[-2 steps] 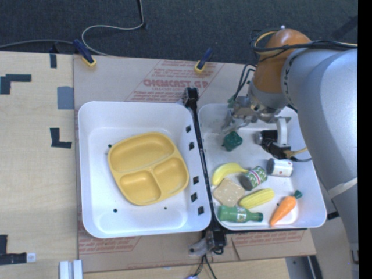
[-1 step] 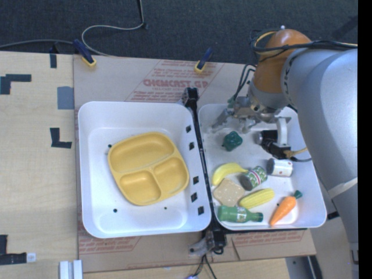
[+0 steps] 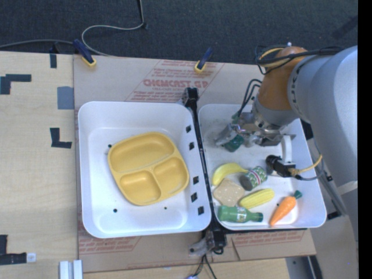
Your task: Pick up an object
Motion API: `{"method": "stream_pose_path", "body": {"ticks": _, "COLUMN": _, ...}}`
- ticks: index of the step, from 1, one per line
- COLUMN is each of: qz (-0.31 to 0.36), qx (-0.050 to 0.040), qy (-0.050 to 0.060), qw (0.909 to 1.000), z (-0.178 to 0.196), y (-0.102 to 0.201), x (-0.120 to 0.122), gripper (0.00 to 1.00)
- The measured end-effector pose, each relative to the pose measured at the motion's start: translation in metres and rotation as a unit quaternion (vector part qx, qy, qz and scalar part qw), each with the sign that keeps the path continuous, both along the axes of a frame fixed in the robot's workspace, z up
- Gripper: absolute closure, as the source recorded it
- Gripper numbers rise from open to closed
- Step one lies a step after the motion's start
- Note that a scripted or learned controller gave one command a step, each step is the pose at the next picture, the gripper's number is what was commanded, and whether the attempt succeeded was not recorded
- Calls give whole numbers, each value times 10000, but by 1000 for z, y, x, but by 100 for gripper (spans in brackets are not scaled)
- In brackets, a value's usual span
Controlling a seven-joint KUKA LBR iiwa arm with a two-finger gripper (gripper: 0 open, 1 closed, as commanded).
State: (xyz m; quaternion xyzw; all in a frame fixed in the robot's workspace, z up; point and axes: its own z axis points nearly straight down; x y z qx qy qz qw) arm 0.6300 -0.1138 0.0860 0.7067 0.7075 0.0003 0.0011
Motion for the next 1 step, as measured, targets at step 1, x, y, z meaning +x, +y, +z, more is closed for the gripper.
{"method": "stream_pose_path", "body": {"ticks": 1, "qz": 5, "qx": 0, "qy": -12, "qw": 10000, "z": 11, "y": 0, "x": 1, "gripper": 100}}
